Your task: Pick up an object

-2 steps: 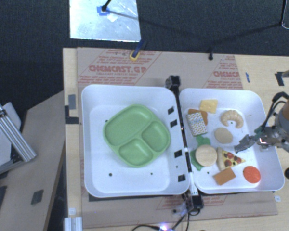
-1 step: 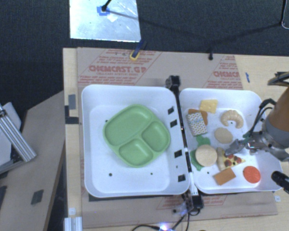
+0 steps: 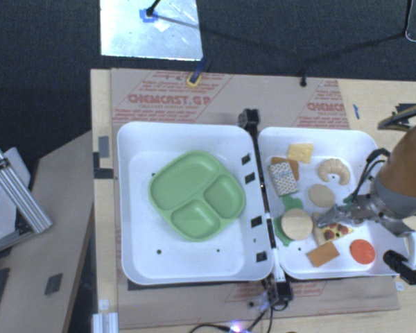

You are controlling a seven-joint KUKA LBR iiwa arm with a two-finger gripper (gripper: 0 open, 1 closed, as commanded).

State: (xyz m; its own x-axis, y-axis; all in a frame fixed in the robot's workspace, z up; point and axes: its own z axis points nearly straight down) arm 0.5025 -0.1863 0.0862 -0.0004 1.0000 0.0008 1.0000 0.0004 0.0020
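Observation:
The right bin [image 3: 360, 141] holds several toy foods. Among them are a yellow cheese block [image 3: 301, 152], a croissant [image 3: 334, 170], a patterned cracker packet [image 3: 284, 177], a round beige cookie [image 3: 322, 195] and a bun [image 3: 297, 224]. There are also a pizza slice [image 3: 333, 232], an orange wedge [image 3: 323, 254] and a red-orange disc [image 3: 362, 251]. My gripper [image 3: 331, 218] reaches in from the right and sits low in this bin. It is just over the pizza slice, between the cookie and the bun.
The left bin [image 3: 135, 255] holds a green divided plate [image 3: 197, 195]. A black divider with clips [image 3: 258, 186] runs between the bins. The arm's orange band [image 3: 409, 168] and grey wrist [image 3: 395, 201] hang over the right bin's right edge.

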